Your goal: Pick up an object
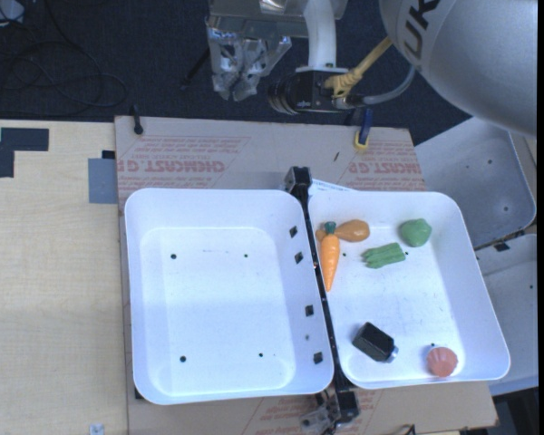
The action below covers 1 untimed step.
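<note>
- Nearest the camera, a round pinkish-red plastic ball (pixel 442 361) lay in the right-hand shallow white bin (pixel 476 270), near a small black block (pixel 374 342).
- An orange plastic carrot (pixel 328 257) hugged the divider; the block looked easier (clear space around it).
- Up top, whether the pincer (pixel 240 66) was open couldn't be told.
- Cardboard under the bins read "CHEMCRZT, G.P".

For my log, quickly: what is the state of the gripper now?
Gripper: raised above the bench behind the bins, holding nothing visible; open or shut cannot be told.
</note>
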Each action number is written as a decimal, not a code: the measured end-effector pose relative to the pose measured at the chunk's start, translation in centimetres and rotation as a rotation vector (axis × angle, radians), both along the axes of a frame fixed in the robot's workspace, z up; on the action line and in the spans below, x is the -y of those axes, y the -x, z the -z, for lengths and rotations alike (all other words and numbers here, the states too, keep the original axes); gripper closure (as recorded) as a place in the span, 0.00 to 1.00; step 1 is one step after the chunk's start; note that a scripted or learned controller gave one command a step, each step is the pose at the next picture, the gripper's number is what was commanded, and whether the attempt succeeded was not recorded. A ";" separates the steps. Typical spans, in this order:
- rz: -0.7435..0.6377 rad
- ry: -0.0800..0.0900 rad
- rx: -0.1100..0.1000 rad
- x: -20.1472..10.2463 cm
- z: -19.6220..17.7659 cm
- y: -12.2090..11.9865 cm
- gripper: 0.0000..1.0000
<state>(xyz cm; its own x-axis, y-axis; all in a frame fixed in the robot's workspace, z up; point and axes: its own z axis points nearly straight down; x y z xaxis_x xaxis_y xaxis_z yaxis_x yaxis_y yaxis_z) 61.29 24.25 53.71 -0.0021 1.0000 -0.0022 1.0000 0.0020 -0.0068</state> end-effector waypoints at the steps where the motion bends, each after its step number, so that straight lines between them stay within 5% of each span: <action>1: 0.000 0.000 0.000 0.0 0.0 3.0 1.00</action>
<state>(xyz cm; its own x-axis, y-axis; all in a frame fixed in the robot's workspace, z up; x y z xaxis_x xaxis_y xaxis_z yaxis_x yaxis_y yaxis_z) 58.34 24.28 53.72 -0.0023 1.0000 -0.0017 1.0000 0.0023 -0.0067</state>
